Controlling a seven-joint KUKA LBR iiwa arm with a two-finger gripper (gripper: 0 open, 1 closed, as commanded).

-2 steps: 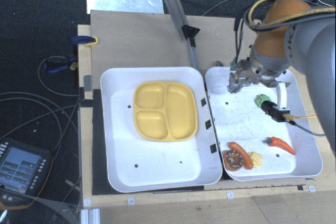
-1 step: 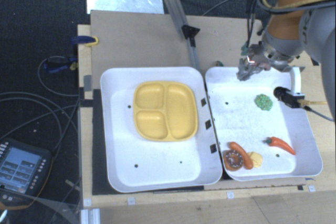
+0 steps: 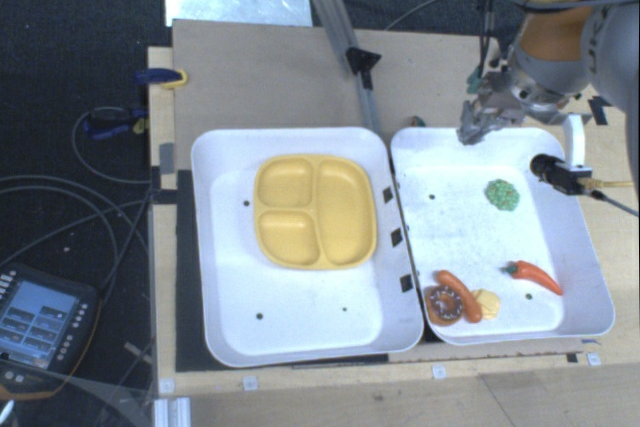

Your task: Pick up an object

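Gripper (image 3: 476, 129) hovering over right bin's (image 3: 445, 235) far rim (finger state unclear); broccoli (image 3: 502, 194) lying well apart.

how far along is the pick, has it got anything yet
Nothing looks picked yet. The gripper is over the far edge of the right bin, with no object seen in it. The green piece, carrot, sausage and donut lie in that bin. Left: reaching one, closing on it, lifting.
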